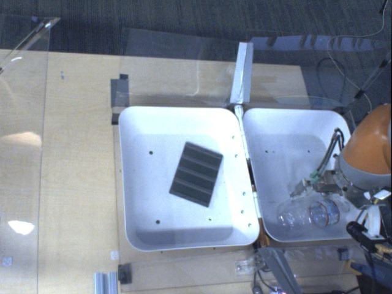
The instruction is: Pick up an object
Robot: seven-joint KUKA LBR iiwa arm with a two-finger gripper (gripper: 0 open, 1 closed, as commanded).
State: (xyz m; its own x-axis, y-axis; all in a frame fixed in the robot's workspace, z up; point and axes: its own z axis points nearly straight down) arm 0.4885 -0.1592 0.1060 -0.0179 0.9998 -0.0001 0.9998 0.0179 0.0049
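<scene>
A dark grey ribbed rectangular block [196,174] lies tilted in the middle of the left bin [131,164]. A clear, see-through cup-like object [306,214] lies on its side near the front of the right bin [275,133]. My gripper [311,186] reaches into the right bin from the right, low down and just above the far side of the clear object. The grey arm with its orange band [370,147] hides the bin's right side. Whether the gripper touches the clear object is too unclear to tell.
A raised divider [247,164] separates the two bins. A grey upright post [241,72] stands behind their junction. Cables [334,146] run along the wrist. Brackets and fittings [275,268] sit at the bench's front edge. The wooden bench stretches to the left.
</scene>
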